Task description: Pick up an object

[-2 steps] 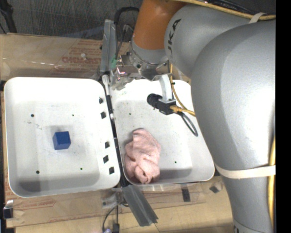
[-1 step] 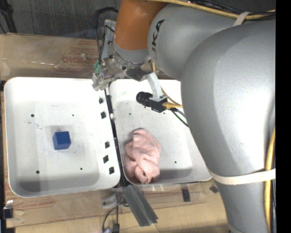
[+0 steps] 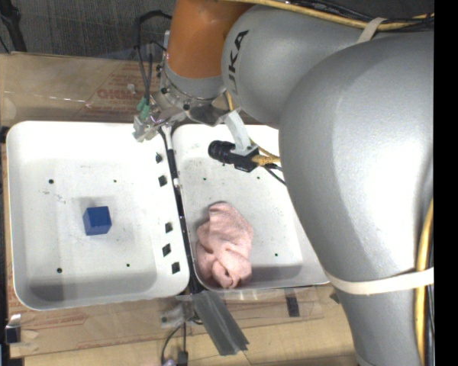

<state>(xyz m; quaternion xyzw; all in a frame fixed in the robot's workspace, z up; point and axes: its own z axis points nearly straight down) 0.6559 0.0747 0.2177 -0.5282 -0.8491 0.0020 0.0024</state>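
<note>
So, looking down on the bench, 2 shallow white bins sit side by side on a sheet of brown cardboard (image 3: 69,82). The left bin (image 3: 30,204) has a small blue cube (image 3: 97,219) sitting a bit left of its middle, flat on the floor, well apart from every wall. The right bin (image 3: 286,212) has a crumpled pink cloth (image 3: 224,244) bunched up toward its 6 o'clock edge, close to the divider between the bins and just about touching the near rim. The big grey arm (image 3: 351,128) fills the whole 3 o'clock side and covers a good part of the right bin, with its orange band (image 3: 198,36) up at 12 o'clock. The gripper (image 3: 149,120) sits just below that band, right over the far end of the divider at around 11 o'clock from the cloth, well apart from both the cloth and the cube. Honestly I can't tell whether it's spread or pressed together, too small and cluttered there. A black cable plug (image 3: 230,154) hangs off the wrist over the far part of the right bin.
</note>
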